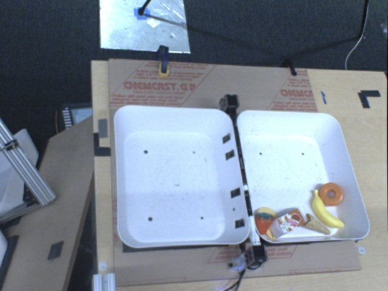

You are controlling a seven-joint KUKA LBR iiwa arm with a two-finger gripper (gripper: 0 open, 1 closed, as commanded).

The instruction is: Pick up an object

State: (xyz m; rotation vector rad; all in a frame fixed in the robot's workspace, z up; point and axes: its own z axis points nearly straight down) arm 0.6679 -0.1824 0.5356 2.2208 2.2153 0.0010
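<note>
Worktop (339,83): left bin (173,117), white. Right bin (285,121), white, its near corner holding, side by side: orange-red fruit (264,220), small printed packet (287,222), brown wedge (316,225), banana (324,211), orange ring (331,193). Hand state: cannot tell.

Looks like a robotics lab / test cell, not a home. Evidence: plywood table (339,96) w/ black tape markers, carrying two shallow white bins (176,120) joined side by side by black clips, sat on a printed "CHEMCAST" sheet (160,85). Dark carpet floor (273,23) w/ loose cables running across. Shiny metal plate (144,17) on the floor w/ blue tape. Aluminium extrusion rail (24,165) at the edge. Toy food props, e.g. banana (324,210) & donut (331,193), in one bin corner.
</note>
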